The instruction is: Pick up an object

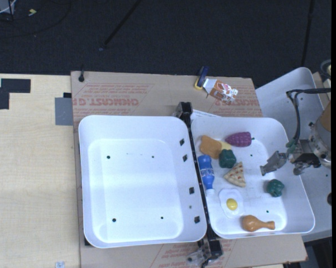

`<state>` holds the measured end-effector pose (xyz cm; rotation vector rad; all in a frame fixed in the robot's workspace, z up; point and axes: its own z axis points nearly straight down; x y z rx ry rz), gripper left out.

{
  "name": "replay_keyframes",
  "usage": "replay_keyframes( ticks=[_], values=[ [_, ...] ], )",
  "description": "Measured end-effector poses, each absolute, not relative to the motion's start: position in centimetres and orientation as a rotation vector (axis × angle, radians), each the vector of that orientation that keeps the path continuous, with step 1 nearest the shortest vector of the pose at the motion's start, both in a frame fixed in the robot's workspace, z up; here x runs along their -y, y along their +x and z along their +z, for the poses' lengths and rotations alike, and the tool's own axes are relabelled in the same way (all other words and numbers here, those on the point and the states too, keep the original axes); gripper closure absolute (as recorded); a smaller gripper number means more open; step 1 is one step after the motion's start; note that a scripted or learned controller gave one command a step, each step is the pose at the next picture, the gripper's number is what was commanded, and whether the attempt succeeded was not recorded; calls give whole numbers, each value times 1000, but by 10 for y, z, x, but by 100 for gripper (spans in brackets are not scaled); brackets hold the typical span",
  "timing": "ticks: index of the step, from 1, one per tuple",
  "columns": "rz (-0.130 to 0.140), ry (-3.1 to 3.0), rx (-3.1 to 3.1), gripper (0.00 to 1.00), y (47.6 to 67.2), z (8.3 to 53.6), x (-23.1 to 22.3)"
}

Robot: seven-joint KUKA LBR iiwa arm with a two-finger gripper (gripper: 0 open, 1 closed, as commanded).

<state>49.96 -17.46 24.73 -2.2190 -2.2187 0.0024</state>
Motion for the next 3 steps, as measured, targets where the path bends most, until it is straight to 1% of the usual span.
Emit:
replay_keyframes(
  ticks=[1,2,3],
  values=[
    [9,-2209,2215,0,517,125,147],
    [0,-2217,2224,0,569,85,124],
    [4,-2221,2215,100,567,97,126]
  ],
)
